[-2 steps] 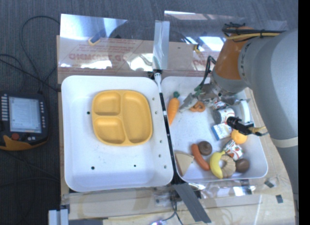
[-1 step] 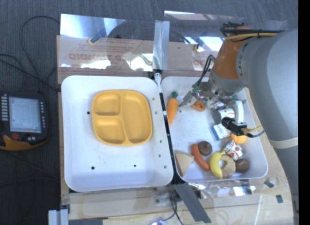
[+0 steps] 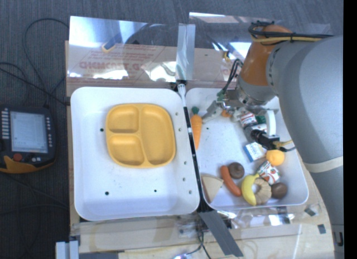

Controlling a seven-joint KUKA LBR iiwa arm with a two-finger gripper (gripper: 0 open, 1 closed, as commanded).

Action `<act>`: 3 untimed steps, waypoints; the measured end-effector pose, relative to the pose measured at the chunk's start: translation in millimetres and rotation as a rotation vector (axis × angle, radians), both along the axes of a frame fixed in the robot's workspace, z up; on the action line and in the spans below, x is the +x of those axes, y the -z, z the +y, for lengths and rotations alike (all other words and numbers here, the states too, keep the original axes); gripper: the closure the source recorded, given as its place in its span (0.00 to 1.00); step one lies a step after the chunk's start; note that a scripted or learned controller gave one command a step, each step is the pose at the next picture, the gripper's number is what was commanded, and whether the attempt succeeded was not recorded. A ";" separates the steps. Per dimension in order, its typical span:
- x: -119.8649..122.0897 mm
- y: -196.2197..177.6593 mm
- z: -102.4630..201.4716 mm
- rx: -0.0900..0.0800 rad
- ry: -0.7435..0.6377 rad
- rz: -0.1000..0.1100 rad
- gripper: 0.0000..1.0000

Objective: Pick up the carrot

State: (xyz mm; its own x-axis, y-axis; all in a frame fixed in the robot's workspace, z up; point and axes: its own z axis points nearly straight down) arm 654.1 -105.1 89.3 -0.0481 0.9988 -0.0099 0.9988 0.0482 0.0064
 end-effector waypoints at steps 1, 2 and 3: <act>-9.2 -0.4 4.4 0.001 0.068 -0.006 0.00; -31.4 -0.7 7.9 0.007 0.190 -0.008 0.00; -77.1 -1.0 1.9 0.008 0.291 -0.008 0.00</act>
State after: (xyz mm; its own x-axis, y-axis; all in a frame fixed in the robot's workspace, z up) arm 577.0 -103.2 90.3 0.2401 0.9708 -0.0013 0.9707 -0.2400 0.0138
